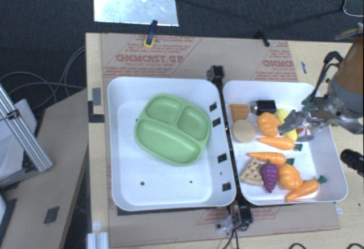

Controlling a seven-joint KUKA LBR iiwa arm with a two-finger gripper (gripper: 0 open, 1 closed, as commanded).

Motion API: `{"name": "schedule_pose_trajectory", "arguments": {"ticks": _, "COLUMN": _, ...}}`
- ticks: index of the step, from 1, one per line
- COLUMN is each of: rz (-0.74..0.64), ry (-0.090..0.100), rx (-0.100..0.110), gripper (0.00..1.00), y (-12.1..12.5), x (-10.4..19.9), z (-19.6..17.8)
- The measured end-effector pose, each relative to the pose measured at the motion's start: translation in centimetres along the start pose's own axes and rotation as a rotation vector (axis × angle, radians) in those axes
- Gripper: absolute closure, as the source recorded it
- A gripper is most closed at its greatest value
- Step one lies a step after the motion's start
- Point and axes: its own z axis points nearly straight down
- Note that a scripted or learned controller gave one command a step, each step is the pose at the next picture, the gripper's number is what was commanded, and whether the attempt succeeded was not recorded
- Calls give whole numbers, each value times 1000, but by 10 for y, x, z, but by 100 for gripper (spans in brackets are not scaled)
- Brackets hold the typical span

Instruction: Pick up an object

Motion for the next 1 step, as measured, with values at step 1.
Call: {"name": "schedule_pose_trajectory", "arguments": {"ticks": 1, "rz": -2, "ry": -2, "rx": -10, "gripper": 0, "y": 2, "x": 0, "z": -5}}
